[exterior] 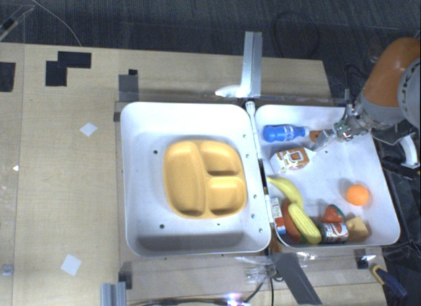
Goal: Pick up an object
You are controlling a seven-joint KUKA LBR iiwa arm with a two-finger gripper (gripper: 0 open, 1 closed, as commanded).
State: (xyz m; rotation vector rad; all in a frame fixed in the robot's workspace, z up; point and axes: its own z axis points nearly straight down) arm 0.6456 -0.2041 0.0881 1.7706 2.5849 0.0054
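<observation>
A: Start at the claw (343, 129). You've got it at the upper right of the frame, low over the right bin's (381, 186) far corner. Open or shut? I can't tell, too small and partly behind the wrist.

B: Holding anything?

A: Nothing shows in it that I can make out. There's a small brownish bit (317, 136) just to its left, near the blue bottle (284, 132). Unclear what that is, or whether they touch.

B: So where's your pick?

A: Any of the clutter, all in the right bin. The bottle lies on its side along the top wall, with a white packet (291, 159) just below it. An orange ball (358, 195) sits alone at mid-right. That's my guess for the easiest grab, since there's open floor around it.

B: And the bottom of the frame?

A: Crowded. A banana (287, 190), corn (304, 222), a red can (333, 231) and a tan block (357, 227) are packed against the lower wall, touching or overlapping. Going there, you'd likely nudge the neighbours.

B: Left bin (141, 186)?

A: It has a yellow tray (202, 178) lying flat in the middle, well apart from the claw. It looks wide for a two-finger grab.
</observation>
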